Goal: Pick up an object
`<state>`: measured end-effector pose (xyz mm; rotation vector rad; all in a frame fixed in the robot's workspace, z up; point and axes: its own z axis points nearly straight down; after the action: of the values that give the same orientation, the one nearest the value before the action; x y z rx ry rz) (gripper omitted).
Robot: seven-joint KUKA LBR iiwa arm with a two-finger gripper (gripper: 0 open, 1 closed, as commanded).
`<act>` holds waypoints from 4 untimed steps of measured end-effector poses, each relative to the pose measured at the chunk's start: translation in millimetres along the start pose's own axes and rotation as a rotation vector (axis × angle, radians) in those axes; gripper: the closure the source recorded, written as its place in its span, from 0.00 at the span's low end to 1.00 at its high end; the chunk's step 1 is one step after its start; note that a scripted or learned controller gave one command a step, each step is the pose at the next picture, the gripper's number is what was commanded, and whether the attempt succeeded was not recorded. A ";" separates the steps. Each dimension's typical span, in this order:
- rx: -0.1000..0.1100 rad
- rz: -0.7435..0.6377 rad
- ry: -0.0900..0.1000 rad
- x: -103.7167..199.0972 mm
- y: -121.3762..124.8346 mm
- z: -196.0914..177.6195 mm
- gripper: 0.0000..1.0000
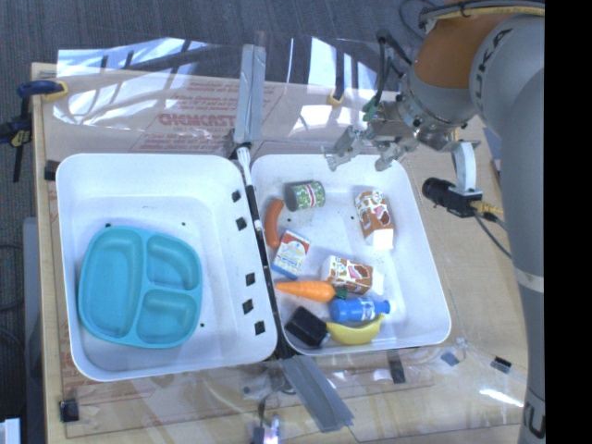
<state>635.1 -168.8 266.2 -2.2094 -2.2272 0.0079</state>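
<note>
Step in hand, as judged: approach, nothing picked yet. Grey 2-finger gripper hangs over the back rim of the right white bin, fingers spread apart, nothing between them. Candidates all lie in that bin: small green-labelled can on its side, nearest; brown-and-white carton just right of it; orange carrot, blue bottle, yellow banana crowded at the front. Left bin holds 1 light-blue divided tray. Next move: descend forward onto 1 item, likely can or carton, then close.
</note>
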 end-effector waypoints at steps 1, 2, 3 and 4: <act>0.001 -0.045 0.001 -40.5 18.5 144.9 0.00; -0.005 -0.034 0.001 -41.8 22.1 71.3 0.00; -0.014 -0.041 0.002 -38.0 27.8 164.6 0.00; -0.017 -0.180 0.000 37.0 28.2 164.3 0.00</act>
<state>661.9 -131.7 101.7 -2.0078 -2.4257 -0.0123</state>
